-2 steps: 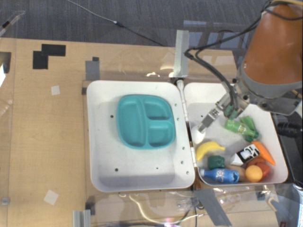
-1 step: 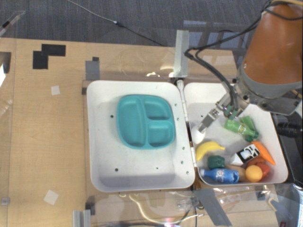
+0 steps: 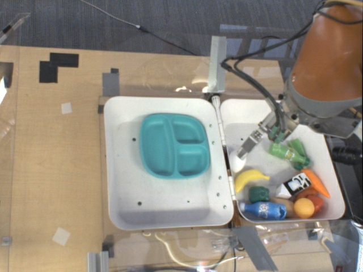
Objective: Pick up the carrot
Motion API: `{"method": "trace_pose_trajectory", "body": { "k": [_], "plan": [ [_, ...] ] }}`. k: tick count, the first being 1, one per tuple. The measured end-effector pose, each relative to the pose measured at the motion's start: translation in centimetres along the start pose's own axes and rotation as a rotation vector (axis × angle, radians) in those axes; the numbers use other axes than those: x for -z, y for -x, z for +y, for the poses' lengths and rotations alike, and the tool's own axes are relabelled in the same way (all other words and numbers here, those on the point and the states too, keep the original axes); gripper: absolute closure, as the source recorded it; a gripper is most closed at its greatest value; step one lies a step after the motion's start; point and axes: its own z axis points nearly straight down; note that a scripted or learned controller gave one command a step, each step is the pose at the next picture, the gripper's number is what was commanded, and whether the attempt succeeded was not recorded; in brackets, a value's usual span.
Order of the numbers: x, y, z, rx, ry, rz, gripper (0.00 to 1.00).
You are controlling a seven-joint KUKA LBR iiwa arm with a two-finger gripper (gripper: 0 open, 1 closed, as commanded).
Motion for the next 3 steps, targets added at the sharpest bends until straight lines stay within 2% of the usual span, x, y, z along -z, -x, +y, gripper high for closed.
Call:
{"method": "trace_pose_trajectory", "body": {
  "k": [3],
  "plan": [
    [0.0, 0.0, 0.0, 0.0, 0.0, 0.0, 0.0]
  ]
}}
